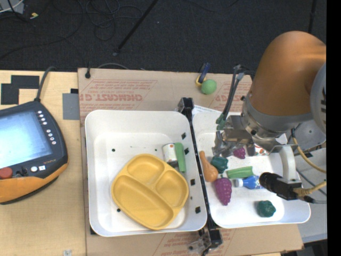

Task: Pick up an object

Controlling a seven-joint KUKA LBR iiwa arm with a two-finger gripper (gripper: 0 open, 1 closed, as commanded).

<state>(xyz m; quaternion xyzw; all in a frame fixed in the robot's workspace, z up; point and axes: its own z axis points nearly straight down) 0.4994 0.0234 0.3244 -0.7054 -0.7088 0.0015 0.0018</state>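
Just beneath the pincer [222, 146], a teal toy [219, 162].

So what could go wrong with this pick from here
The gripper hangs over a tight cluster: a small teal toy, an orange carrot-shaped toy and a purple grape-bunch toy. It may nudge them aside or pinch two together. It also sits close to the right bin's inner wall, risking a scrape.

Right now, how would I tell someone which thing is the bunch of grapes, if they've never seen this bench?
Start at the right-hand white bin, the one the arm reaches over. Near its left wall, beside the orange carrot-like toy, lies the bunch of grapes. It is the only purple, bumpy piece that large; the green lump to its right is smooth-coloured and separate.
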